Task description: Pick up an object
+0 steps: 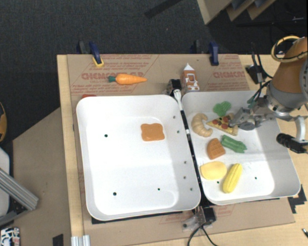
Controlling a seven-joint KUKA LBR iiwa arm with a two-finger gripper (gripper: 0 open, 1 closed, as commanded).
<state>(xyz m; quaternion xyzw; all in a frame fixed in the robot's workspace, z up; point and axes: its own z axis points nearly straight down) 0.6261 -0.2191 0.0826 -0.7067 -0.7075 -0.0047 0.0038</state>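
Observation:
The right bin [277,189] holds several toy foods: a croissant [199,124], a pizza slice [219,124], a green leafy piece [222,108], a brown bread piece [215,148], a green vegetable [234,144], a yellow lump [213,170] and a corn cob [232,177]. My gripper [239,123] hangs low over the upper part of this bin, its tip right at the pizza slice's right end. Whether it touches the slice is unclear. An orange toast piece [152,132] lies alone in the left bin [95,162].
A toy carrot [127,79] and a small carton [190,78] rest on the cardboard behind the bins. Blue clamps [96,55] grip the board's far edge. The arm's grey body and orange band [288,77] stand over the right bin's far right corner.

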